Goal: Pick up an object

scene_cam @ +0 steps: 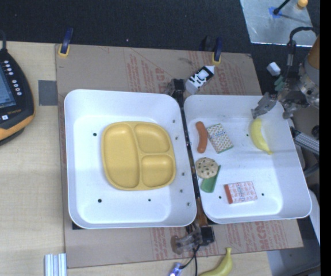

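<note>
While nothing is yet lifted, the gripper (273,103) hangs over the far right corner of the right bin (280,203), just above the banana (260,135).

Every object lies on the bin floor, so the pick is judged not yet begun: what remains is the descent, the closing and the lift. Taking the banana as landmark: the sausage (201,137) and the patterned packet (219,138) lie well to its left, the cookie (206,167) and green piece (210,182) lower left, the red-edged card (240,192) below. A yellow tray (138,154) sits in the left bin (79,154). The arm enters from the right, wrist low; its fingers stand apart, grasping nothing, one tip near the banana's upper end.
</note>
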Tool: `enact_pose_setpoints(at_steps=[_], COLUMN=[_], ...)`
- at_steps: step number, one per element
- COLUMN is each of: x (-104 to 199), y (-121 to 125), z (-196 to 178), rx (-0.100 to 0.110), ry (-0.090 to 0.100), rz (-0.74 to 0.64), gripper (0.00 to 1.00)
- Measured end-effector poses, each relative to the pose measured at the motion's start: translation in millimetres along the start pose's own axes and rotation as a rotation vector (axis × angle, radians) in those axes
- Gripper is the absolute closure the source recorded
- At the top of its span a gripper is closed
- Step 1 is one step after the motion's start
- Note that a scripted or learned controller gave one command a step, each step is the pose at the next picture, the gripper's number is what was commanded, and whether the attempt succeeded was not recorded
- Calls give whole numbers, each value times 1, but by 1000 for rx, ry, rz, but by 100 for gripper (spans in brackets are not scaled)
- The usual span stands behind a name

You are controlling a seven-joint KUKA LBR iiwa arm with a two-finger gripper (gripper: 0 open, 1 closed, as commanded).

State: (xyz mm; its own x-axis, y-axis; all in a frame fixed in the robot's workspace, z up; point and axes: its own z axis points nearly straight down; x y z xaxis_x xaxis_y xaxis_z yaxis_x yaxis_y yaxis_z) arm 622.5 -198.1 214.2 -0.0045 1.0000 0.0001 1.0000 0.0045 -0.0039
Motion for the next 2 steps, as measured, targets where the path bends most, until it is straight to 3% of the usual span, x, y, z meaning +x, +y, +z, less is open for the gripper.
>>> enact_pose_setpoints(at_steps=[1,2], x=[-12,-13], y=[17,18], z=[123,112], rx=[2,1], ry=[0,0], rz=[-2,-5], gripper=[0,100])
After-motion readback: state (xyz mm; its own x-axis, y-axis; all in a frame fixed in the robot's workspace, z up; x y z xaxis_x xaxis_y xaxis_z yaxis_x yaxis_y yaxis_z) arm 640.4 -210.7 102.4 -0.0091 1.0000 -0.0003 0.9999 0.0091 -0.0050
